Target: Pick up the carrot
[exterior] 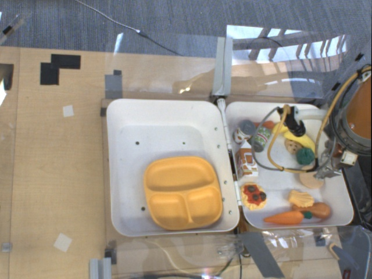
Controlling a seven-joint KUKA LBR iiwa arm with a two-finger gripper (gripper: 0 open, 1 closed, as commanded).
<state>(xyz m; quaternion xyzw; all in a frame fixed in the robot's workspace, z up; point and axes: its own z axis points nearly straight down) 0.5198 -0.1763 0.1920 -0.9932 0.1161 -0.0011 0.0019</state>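
Orange and untouched, the carrot lies on its side near the front edge of the right bin, its tip pointing toward the divider and its green-topped end just beside a brownish rounded food piece. Nothing of the pick looks done yet: the carrot rests on the bin floor, and the gripper hangs well apart from it, further back along the bin's right side, above a pale round disc. From this slanted view I cannot tell how the gripper is set or whether it has hold of anything; it is too small and too tangled with cables to read. What is left, as I judge it, is the whole job: move toward the front of the bin, come down over the carrot, close and lift. The right bin is crowded. Besides the carrot it holds a small pizza-like toy beside the divider, a ridged yellow piece just behind the carrot, a brown-and-white carton, a grey can, a greenish can, a yellow banana-like shape and a dark green ball, with a yellow cable looping over several of them. The left bin carries a single yellow divided plate toward its front, with nothing visible in the plate's compartments.
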